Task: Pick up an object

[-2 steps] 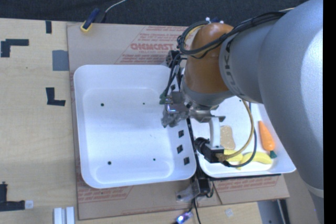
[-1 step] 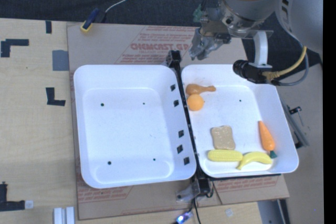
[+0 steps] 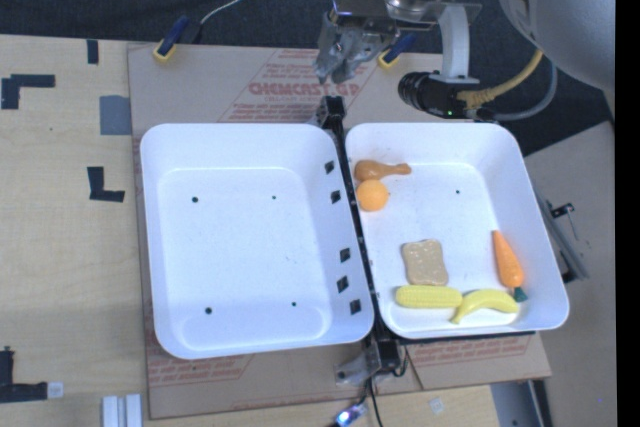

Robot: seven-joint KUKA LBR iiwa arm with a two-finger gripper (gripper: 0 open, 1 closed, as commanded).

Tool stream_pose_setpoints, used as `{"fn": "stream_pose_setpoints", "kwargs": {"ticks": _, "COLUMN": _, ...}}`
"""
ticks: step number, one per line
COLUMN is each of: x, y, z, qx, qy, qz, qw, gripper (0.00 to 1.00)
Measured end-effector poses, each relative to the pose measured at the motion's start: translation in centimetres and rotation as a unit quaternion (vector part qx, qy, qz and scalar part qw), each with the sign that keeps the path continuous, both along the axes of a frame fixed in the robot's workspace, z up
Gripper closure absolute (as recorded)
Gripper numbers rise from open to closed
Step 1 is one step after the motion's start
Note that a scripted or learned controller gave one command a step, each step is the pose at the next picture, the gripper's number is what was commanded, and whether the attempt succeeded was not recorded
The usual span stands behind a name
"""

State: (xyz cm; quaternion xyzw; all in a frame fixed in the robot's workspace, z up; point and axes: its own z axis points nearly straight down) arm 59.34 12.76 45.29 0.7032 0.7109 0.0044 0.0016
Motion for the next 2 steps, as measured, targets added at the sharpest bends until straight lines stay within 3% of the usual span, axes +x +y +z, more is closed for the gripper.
{"fn": "stream_pose_setpoints", "kwargs": {"ticks": 1, "x": -3.1, "y": 0.0, "z": 6.4, "qx": -0.0007, "qy": 0.001, "qz": -0.004, "qw": 1.0, "gripper": 1.0}}
{"fn": "stream_pose_setpoints", "kwargs": {"ticks": 2, "x": -9.4, "y": 4.2, "z": 8.4, "qx": -0.0008, "qy": 0.004, "qz": -0.001, "qw": 1.0, "gripper": 1.0}}
